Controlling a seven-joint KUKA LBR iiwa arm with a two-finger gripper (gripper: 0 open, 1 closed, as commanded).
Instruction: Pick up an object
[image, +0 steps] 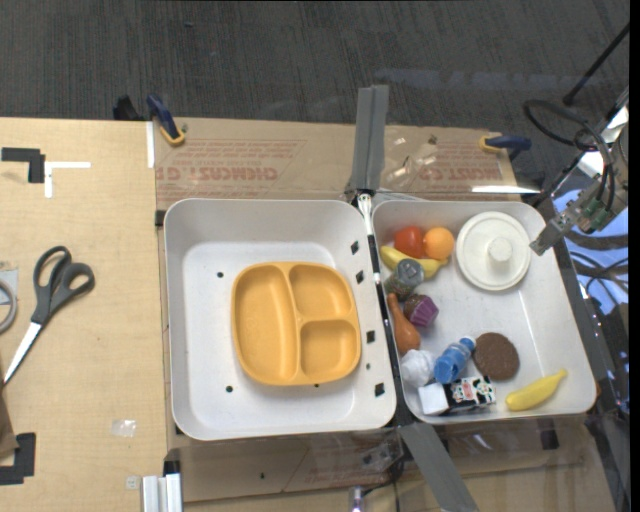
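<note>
- The gripper (546, 239) hangs at the far right rim of the right bin (560, 330). It holds nothing that I can see, and I cannot tell if it is spread or pressed together.
- The nearest thing to the gripper is the white round dish (493, 250), just beside it toward the view's left. It looks wide and smooth, so I judge it a poor choice for a two-sided pinch.
- Further left of the gripper, past the dish, the orange fruit (438, 242) and the red tomato (408, 240) touch each other. A grasp there may push one against the other.
- Below the gripper in the view, toward the near rim, lie the brown round biscuit (495, 355) and the yellow banana (535, 391). Both are apart from their neighbours.
- The banana seems the best target: it is narrow and has free space on its long sides.
- To do the step well, the gripper should come down straight, with its opening across the banana's short width, and stay off the bin wall close behind.
- The orange divided plate (297, 322) lies far left of the gripper, in the left bin (190, 330), and needs no attention.
</note>
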